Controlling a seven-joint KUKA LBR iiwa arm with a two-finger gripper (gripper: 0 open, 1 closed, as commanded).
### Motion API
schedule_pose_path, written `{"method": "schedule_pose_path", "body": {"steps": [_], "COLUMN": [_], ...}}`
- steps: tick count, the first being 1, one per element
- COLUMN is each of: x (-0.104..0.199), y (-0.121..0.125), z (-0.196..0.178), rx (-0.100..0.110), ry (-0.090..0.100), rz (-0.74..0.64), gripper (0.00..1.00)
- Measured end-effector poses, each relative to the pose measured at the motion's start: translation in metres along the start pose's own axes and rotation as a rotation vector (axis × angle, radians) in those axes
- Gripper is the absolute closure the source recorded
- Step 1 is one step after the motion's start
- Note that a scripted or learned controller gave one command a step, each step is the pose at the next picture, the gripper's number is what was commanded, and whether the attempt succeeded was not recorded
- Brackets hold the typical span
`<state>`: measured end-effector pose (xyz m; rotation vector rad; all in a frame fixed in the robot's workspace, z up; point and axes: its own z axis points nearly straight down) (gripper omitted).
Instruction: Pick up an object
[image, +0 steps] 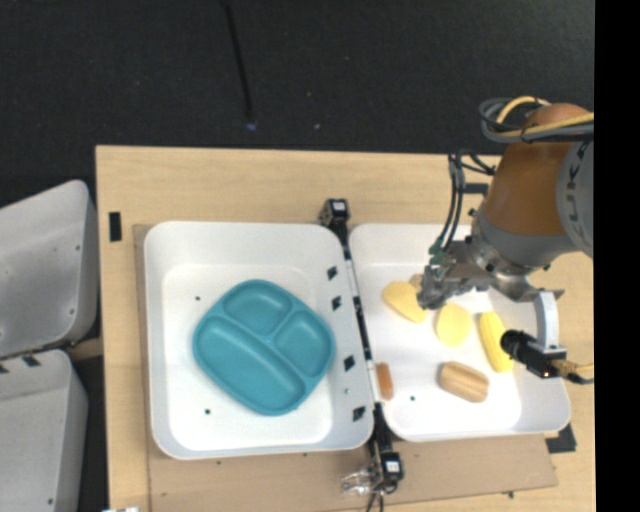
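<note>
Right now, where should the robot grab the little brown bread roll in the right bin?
Probably across its short middle, coming straight down from above. The brown roll lies flat on the right bin floor, longer left to right, so its narrow sides suit two fingers best. It sits apart from the yellow pieces, such as the banana, leaving room around it. The end effector is up by another yellow piece.

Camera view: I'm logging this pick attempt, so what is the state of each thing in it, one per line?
Gripper: low in the right bin, at a yellow piece's edge; nothing seen held.
Left yellow piece: lying flat, beside the gripper.
Middle yellow piece: lying flat, free.
Banana: lying flat, free.
Bread roll: lying flat, free.
Small orange piece: lying by the bin's left wall.
Teal tray: flat in the left bin.
</note>
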<state>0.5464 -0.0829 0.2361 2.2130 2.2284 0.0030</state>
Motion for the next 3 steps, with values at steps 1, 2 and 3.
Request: {"method": "schedule_pose_path", "body": {"steps": [1, 2, 3], "x": [0.046, 0.100, 0.148], "y": [0.022, 0.039, 0.047], "z": [0.007, -0.006, -0.011], "rx": [0.000, -0.001, 0.000], "ry": [0.000, 0.001, 0.001], "rz": [0.000, 0.000, 0.000], "gripper": [1.00, 1.00, 1.00]}}
